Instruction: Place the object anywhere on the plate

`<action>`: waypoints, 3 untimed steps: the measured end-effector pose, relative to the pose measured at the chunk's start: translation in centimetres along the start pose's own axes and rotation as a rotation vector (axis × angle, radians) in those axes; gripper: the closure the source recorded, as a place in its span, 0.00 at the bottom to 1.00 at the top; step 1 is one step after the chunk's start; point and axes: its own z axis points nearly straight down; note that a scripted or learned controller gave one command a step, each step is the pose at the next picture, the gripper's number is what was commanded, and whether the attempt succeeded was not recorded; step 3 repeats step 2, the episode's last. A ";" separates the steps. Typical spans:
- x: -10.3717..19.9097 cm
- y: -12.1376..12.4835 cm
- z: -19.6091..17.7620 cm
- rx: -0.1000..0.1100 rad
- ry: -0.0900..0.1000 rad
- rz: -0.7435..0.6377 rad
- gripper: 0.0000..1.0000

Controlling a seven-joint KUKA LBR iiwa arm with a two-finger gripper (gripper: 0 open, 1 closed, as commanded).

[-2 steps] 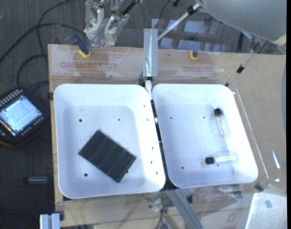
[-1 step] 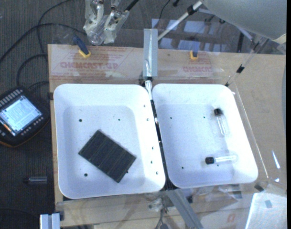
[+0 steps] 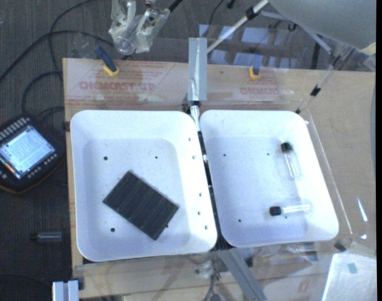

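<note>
A dark grey ridged rectangular plate (image 3: 141, 205) lies turned at an angle on the floor of the left bin (image 3: 90, 127), toward its front. In the right bin (image 3: 316, 168) lie two clear vials with black caps. One vial (image 3: 290, 160) points front to back near the right wall. The other vial (image 3: 291, 209) lies crosswise near the front right, cap to the left. My gripper (image 3: 131, 39) hangs high beyond the back edge of the left bin, over the bench's far rim and far from both vials and the plate. Nothing is visibly held in it.
The grey arm body (image 3: 328, 5) crosses the top right corner. A metal post (image 3: 197, 74) stands behind the seam between the bins, with yellow clamps (image 3: 109, 68) (image 3: 256, 73) on the back board. A teach pendant (image 3: 21, 152) with cables lies left of the bench.
</note>
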 end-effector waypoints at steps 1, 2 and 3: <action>-0.1 -0.1 -0.9 -0.002 -0.008 0.002 1.00; -0.3 -0.2 -1.9 -0.004 -0.015 0.004 1.00; -0.3 -0.2 -1.9 -0.004 -0.015 0.004 1.00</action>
